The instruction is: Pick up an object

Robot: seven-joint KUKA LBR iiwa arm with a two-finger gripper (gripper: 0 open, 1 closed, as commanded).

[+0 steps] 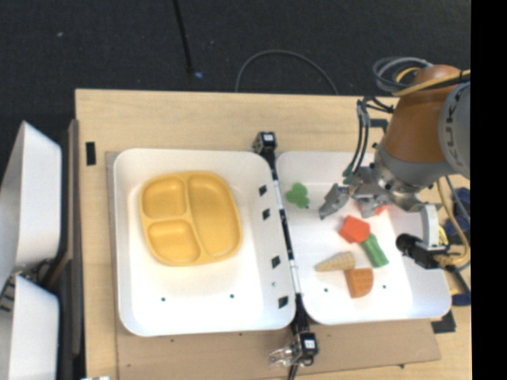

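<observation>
Wooden bench [182,109], two white bins: left bin [127,291] holds your yellow divided tray [190,216]; right bin [412,303] holds green, red and orange pieces, where your gripper [352,200] hangs spread and unladen above the red block [355,229], whose close neighbours risk a jostled, missed grasp.

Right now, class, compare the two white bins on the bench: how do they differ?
The left bin holds one yellow divided tray; the right bin holds several small pieces, among them a green piece and a red block. The arm's gripper hangs over the right bin, not the left bin. Both are shallow and white.
</observation>
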